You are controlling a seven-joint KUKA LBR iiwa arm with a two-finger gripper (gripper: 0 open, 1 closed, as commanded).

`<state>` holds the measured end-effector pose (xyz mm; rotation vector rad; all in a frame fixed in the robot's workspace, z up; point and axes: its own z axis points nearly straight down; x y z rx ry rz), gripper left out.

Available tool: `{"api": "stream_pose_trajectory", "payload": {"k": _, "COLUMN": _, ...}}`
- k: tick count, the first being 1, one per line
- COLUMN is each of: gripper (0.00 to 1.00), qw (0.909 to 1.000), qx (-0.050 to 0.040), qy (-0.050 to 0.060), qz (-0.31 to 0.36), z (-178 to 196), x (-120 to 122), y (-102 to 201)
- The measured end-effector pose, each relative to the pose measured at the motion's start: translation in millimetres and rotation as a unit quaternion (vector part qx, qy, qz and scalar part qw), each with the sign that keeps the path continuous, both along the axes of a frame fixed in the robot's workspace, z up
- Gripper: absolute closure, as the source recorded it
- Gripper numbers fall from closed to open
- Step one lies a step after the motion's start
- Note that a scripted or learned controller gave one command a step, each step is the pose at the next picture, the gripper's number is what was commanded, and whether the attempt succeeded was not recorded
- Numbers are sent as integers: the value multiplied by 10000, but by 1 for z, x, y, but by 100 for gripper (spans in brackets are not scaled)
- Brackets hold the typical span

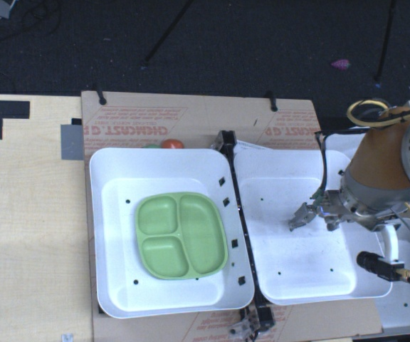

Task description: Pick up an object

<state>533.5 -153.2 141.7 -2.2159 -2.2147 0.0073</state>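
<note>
Gripper (312, 218) low over the right bin (290, 276), fingers spread a little, nothing between them, tips near the bin floor. Green plate (181, 235), three compartments, flat in the left bin (112, 191), well apart from the gripper.

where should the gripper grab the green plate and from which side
Probably the plate's raised outer rim, coming straight down from above. It lies flat in the left bin, so its broad face gives two fingers nothing to close on; one finger inside a compartment, one outside.
</note>
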Motion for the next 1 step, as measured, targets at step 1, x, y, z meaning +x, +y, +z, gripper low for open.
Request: {"api": "stream_pose_trajectory", "payload": {"k": 1, "gripper": 0, "qw": 10000, "qx": 0, "qy": -6, "qz": 0, "z": -54, "x": -2, "y": 1}}
